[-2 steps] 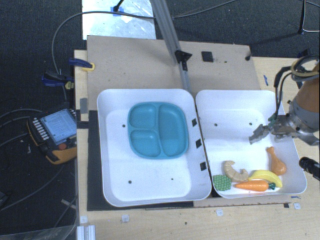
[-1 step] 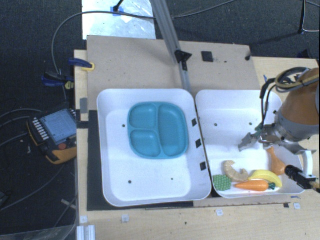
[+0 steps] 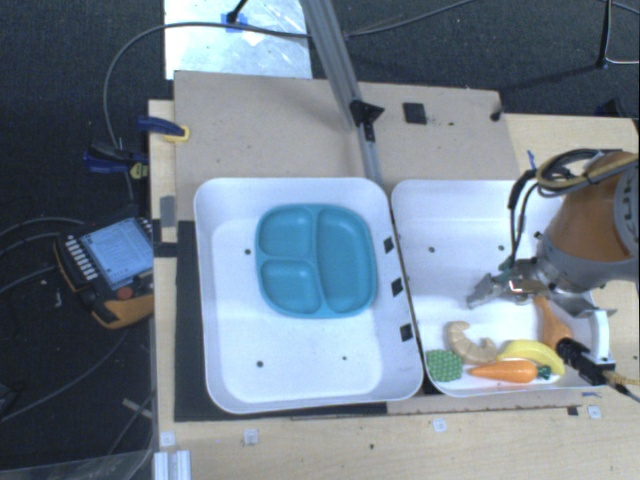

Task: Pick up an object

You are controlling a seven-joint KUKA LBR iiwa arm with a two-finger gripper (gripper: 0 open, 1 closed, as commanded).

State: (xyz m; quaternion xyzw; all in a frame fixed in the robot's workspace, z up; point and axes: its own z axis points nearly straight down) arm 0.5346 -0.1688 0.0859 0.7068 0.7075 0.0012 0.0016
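Gripper (image 3: pixel 497 290) low in the right bin (image 3: pixel 440 218), finger state impossible to tell, shrimp (image 3: pixel 468 341), banana (image 3: pixel 530 352) and carrot (image 3: pixel 505 371) just below it, blue plate (image 3: pixel 317 260) off to its left

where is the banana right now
The banana lies in the right bin, near its front right corner in the camera view, just above the carrot and right of the beige piece, below the gripper.

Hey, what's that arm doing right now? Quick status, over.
Gripper open, low in right bin, holding nothing. Toy food piled at the bin's near edge: banana, carrot. Nothing blocking.
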